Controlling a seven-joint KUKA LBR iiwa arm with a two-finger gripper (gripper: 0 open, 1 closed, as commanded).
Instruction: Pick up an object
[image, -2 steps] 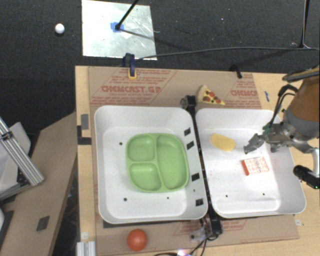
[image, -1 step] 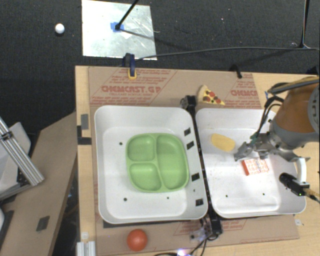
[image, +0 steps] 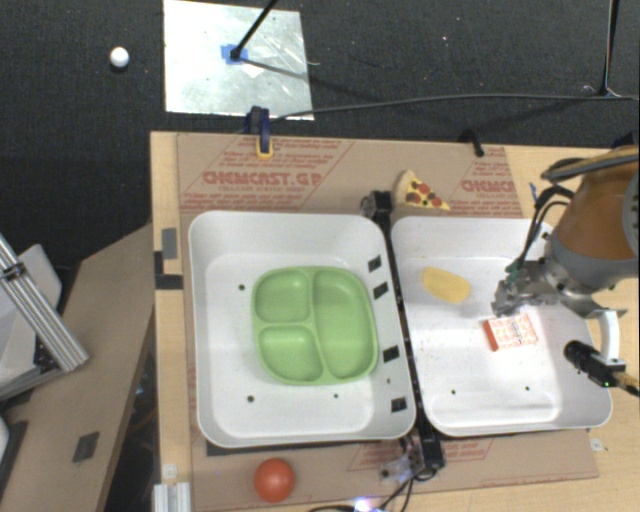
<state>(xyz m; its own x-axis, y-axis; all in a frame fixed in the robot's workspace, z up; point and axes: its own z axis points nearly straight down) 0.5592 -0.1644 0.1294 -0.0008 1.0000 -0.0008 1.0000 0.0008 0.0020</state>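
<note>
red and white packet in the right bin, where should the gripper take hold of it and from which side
The red and white packet lies flat and slightly askew on the right bin's floor, just below the gripper. A straight-down approach probably suits it best, closing across its short width, since it looks thin with no raised part. The yellow piece sits apart, out of the way.

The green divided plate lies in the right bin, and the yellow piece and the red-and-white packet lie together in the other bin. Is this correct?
Not quite. The camera view shows the green divided plate in the left bin, not the right one. The yellow piece and the red-and-white packet lie together in the right bin, with the end effector just above the packet.
</note>
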